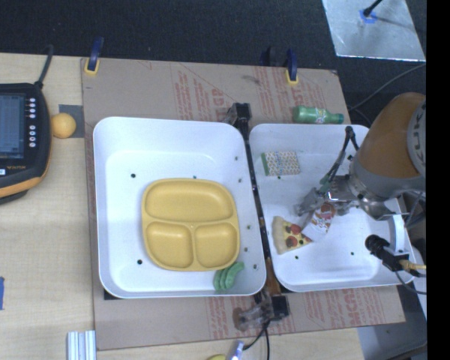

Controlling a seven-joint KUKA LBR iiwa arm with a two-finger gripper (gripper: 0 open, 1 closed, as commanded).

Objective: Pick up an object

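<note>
Bins sit side by side so that I can reach either from 3 o'clock; my gripper (320, 205) is lowered into the right bin (337, 276), over a small red-and-white packet (323, 220) just below it. Whether my jaws are parted, closed, or gripping that packet I cannot tell, since the wrist hides them. At 8 o'clock of the packet lies a pizza slice toy (289, 235), wedge-shaped, tan with red dots. A grey card (281, 163) rests at 11 o'clock. The left bin (116, 201) holds a yellow divided plate (189, 223) and a green toy (229, 277).
</note>
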